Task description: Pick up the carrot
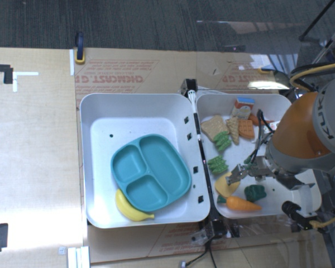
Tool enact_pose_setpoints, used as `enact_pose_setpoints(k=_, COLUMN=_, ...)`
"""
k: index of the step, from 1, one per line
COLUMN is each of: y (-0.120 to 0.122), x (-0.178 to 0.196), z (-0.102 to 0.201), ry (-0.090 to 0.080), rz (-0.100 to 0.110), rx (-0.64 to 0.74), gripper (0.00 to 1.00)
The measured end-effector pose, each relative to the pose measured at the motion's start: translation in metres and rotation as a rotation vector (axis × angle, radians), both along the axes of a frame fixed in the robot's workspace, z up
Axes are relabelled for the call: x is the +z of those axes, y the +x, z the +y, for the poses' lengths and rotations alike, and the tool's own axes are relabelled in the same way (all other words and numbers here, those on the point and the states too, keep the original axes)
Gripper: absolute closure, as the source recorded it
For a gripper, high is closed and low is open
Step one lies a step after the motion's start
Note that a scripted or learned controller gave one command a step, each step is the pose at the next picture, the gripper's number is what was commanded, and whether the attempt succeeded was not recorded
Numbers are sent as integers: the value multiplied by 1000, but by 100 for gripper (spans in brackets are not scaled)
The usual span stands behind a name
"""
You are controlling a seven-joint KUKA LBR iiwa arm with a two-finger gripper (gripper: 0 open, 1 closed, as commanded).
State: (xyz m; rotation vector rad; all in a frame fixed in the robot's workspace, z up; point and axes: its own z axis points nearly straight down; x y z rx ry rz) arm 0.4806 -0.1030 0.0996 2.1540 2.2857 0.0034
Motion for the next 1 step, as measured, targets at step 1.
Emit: enact_pose_setpoints(k=1, y=2, x=8, z=-1, ry=-1, rz=-3, rx=3, gripper=100)
